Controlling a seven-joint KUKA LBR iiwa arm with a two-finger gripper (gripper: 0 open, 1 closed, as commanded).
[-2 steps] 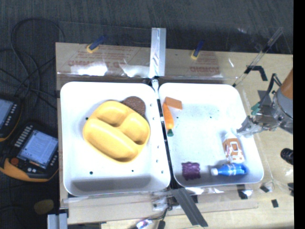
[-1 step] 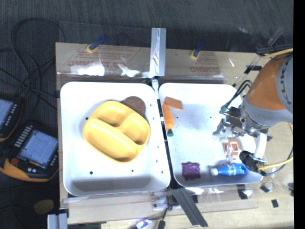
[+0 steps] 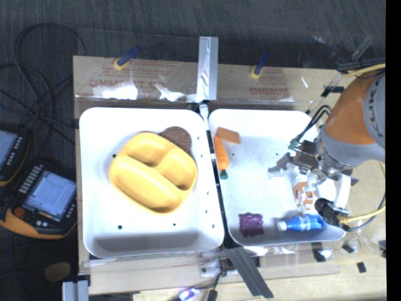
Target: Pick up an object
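My gripper (image 3: 307, 175) hangs over the right side of the right bin (image 3: 263, 158), reaching in from the right. Directly under it lies a small orange and white packet (image 3: 304, 196); I cannot tell whether it touches the gripper. A blue bottle (image 3: 303, 223) lies on its side near the front right corner. A purple lump (image 3: 251, 223) sits to its left. An orange block (image 3: 227, 135) and an orange marker with a green tip (image 3: 222, 158) lie along the bin's left wall.
The left bin (image 3: 100, 218) bears a big yellow padded object (image 3: 153, 171), with a brown disc (image 3: 177, 135) tucked behind it. A handheld controller (image 3: 41, 196) and cables lie on the floor at the left. The divider (image 3: 213, 168) runs between the bins.
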